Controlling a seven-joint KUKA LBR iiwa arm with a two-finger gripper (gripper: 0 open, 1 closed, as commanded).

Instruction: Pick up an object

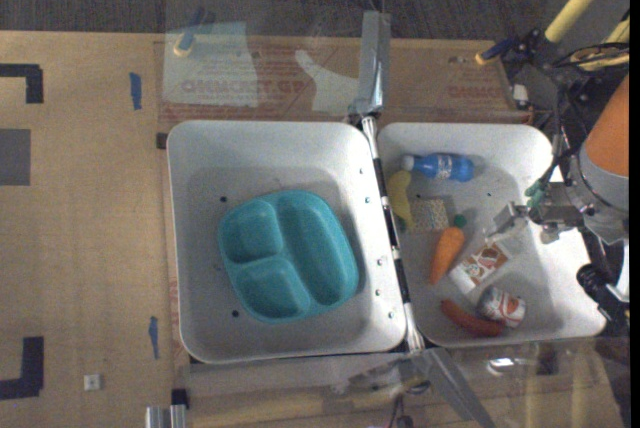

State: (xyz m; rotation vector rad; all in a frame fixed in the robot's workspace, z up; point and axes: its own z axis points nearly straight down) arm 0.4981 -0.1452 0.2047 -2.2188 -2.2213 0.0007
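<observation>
Roughly, line by line:
Gripper (522, 216): over right bin (520, 141), fingers blurred, cannot tell their state.
Beside carrot (446, 254): one bottle (440, 166), one sausage (472, 318), one can (502, 305).
Left bin (200, 156): one teal tray (288, 256).

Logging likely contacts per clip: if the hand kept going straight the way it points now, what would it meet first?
The hand points toward the view's left and down into the right bin. Probably first is the small white and brown carton just beside and below its tip, with the carrot beyond. Depth from this slanted view is uncertain.
</observation>
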